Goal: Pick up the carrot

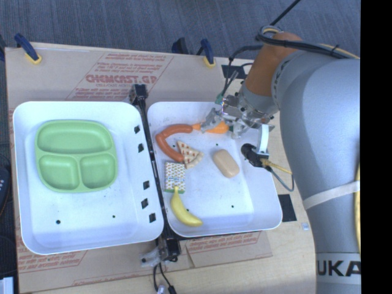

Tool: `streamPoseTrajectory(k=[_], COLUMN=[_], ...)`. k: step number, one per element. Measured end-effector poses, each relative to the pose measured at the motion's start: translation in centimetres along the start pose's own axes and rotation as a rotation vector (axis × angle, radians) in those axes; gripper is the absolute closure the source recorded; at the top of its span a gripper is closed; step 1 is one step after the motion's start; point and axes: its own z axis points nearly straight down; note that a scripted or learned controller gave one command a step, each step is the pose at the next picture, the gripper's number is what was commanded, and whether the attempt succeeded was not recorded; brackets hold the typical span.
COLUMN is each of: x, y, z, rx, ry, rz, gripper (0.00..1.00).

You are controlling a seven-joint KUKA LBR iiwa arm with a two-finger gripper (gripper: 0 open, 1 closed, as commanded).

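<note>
One risk: your gripper (219,122) sits over the carrot (214,127) at the right bin's (263,210) twelve o'clock; I cannot tell its opening, and it may snag the sausage (171,136)

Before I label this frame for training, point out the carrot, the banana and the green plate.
carrot (215,127): camera view, orange body.
banana (182,210): camera view, middle of curve.
green plate (75,131): camera view, rim above large compartment.

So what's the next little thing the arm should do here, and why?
Probably close in on the carrot and lift gently. The gripper sits right at it in the right bin, and the hot dog lies just beside, so a straight rise avoids dragging that along.
</note>
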Motion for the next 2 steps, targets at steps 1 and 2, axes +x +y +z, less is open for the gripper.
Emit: streamPoseTrajectory(k=[1, 2], x=[1.5, 1.6], y=[-0.4, -0.4], z=[-0.5, -1.5], rx=[0.001, 0.0], ry=[0.001, 0.001], rz=[0.277, 0.272], gripper=[0.0, 1.0])
